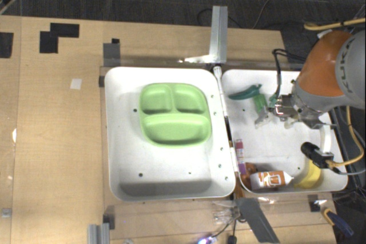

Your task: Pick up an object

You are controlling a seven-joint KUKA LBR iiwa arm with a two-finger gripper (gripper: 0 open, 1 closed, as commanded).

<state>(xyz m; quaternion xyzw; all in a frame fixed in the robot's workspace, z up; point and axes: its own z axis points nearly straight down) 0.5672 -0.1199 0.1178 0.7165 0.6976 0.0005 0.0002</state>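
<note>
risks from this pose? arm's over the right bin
1. The gripper sits right beside the green tool; a slightly off close could nudge it away instead of catching it.
2. The bottle and yellow object lie against the right bin's near wall, leaving little finger room for a pick there.

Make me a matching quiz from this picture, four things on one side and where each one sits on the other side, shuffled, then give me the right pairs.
Things:
1. green divided tray
2. teal object
3. bottle with orange label
4. gripper

Places:
A. lying along the right bin's near edge
B. in the middle of the left bin
C. over the right bin, just below the teal object
D. near the far edge of the right bin

Pairs: 1-B, 2-D, 3-A, 4-C
</note>
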